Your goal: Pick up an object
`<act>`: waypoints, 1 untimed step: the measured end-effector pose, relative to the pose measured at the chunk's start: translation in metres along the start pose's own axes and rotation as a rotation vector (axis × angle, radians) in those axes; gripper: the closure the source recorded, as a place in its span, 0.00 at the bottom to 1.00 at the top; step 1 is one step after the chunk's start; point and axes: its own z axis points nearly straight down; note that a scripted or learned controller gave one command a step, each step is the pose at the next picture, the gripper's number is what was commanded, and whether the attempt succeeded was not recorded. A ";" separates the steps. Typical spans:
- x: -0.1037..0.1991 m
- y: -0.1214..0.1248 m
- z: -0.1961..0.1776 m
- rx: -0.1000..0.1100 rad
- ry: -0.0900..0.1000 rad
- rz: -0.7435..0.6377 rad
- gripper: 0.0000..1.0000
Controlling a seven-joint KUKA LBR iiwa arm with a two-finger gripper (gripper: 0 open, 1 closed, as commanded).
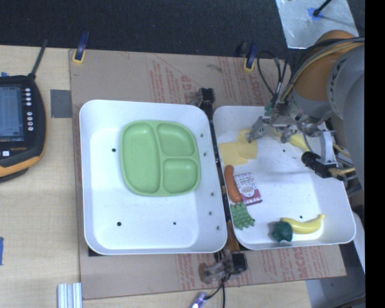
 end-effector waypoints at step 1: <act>0.043 -0.014 0.000 0.003 0.000 -0.004 0.00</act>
